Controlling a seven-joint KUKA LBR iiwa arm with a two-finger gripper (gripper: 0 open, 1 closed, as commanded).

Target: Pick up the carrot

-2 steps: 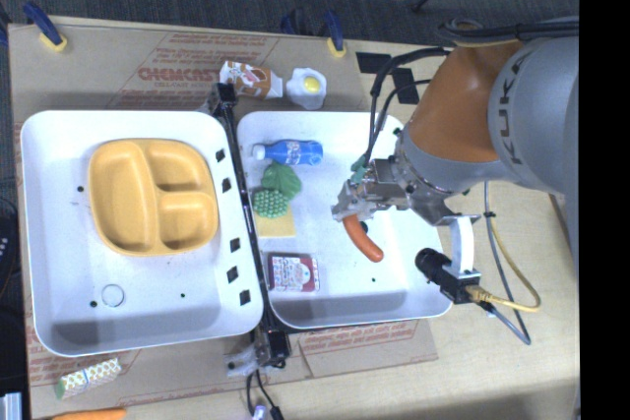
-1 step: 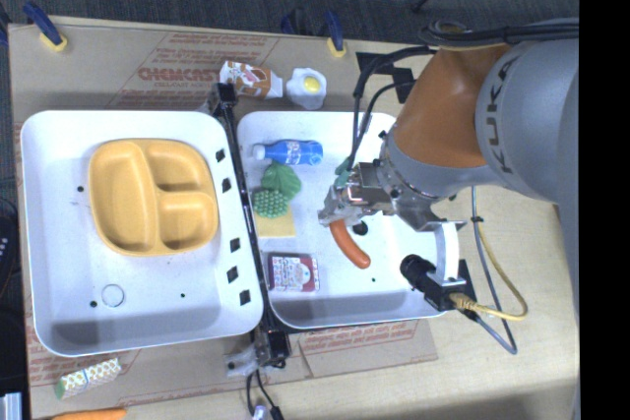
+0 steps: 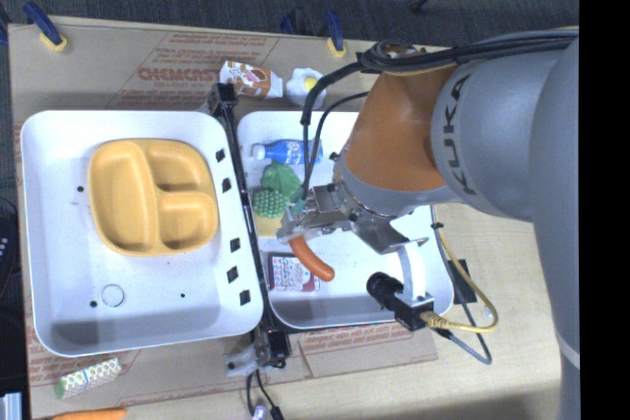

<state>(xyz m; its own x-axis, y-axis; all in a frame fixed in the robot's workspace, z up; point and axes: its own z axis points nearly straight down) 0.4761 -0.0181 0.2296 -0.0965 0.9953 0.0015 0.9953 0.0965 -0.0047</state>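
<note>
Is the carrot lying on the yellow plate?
No, the carrot lies in the right bin, while the yellow plate is in the left bin.

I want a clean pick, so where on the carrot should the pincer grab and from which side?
Grip the carrot across its middle, coming straight down from above. It lies flat and slanted on the floor of the right bin, so closing across its narrow width should work best. A small packet lies against its left side, so stay clear of it.

Glossy plastic carrot (image 3: 313, 260), matt yellow plastic tray (image 3: 153, 195), smooth white bins (image 3: 59, 211).
</note>
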